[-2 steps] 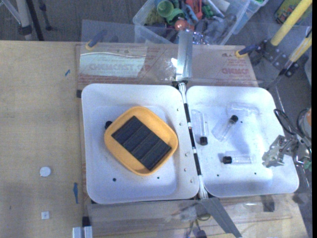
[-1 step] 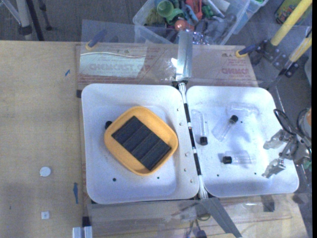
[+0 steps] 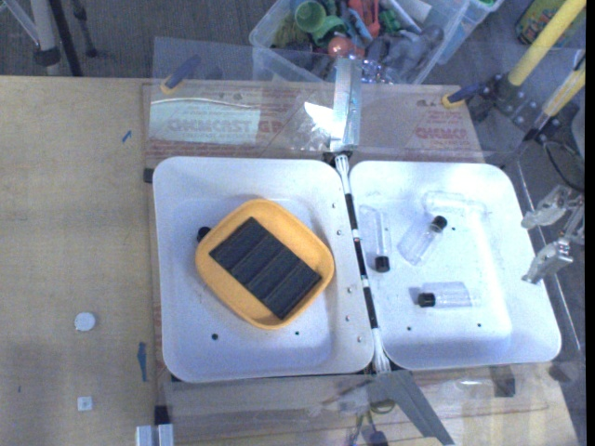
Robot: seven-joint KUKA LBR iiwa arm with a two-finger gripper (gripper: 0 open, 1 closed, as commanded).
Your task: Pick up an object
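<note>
**With the pincer parked at the bin's edge, objects lie untouched**

While the pale grey two-finger pincer (image 3: 547, 240) sits at the right rim of the right shallow white bin (image 3: 535, 328), its two fingers stand spread apart with nothing between them. Inside that bin lie three clear plastic vials with black caps: one (image 3: 376, 242) near the divider, one tilted (image 3: 421, 238) toward the middle, and one (image 3: 443, 296) lying sideways lower down. A clear, hard-to-read plastic piece (image 3: 456, 203) rests near the bin's far side. The left shallow white bin (image 3: 177, 342) holds a yellow rounded-square pad with a dark ribbed panel (image 3: 264, 263), turned diagonally. On the wooden tabletop (image 3: 65, 203) to the left lies a small white disc (image 3: 85, 321).
</note>
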